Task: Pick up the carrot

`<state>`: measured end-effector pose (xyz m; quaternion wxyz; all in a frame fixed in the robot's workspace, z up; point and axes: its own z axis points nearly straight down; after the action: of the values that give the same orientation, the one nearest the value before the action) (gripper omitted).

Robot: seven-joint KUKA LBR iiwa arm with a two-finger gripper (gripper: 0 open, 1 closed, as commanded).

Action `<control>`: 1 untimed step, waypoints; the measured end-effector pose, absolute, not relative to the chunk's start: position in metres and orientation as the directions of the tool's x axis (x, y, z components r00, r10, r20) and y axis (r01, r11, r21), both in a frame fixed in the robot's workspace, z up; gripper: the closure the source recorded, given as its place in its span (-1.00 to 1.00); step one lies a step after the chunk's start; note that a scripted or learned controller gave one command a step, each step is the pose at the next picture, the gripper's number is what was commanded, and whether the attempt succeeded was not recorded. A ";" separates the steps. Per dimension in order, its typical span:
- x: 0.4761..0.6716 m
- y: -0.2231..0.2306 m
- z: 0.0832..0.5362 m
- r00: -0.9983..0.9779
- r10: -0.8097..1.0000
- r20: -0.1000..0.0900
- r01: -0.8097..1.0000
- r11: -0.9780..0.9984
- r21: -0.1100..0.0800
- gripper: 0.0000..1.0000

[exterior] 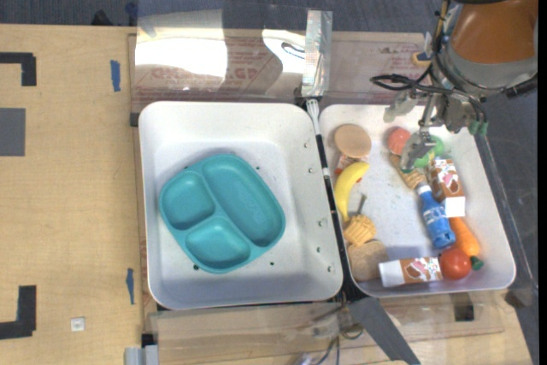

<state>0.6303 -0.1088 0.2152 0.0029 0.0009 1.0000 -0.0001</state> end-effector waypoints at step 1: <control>0.602 -0.096 0.104 -0.976 0.217 -0.016 0.217 0.976 0.001 -1.00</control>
<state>0.6022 -0.0958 0.1036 0.0082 0.1092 0.9940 -0.0003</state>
